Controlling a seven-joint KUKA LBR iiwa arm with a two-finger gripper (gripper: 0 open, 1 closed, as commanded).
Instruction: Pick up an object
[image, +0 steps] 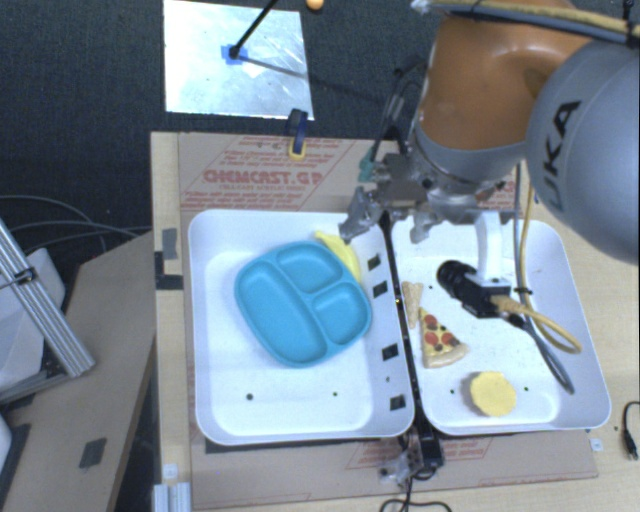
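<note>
Right now the gripper hangs over the seam between the two bins, at the seam's 12 o'clock end, fingers spread with nothing between them. Closest candidate is the yellow banana, at 1 o'clock in the left bin, just off the gripper's 7 o'clock. Risks as I read them: the banana is tucked against the blue plate on one side and sits near the bin wall on the other, so a finger could land on plate or wall, and the close would then grab air or drag the plate. A straight drop from here likely hits the rims. The right bin looks roomier, with a pizza slice near centre and a yellow disc at 6 o'clock. Both lie flat, though, so the fingers may skate over them.
</note>
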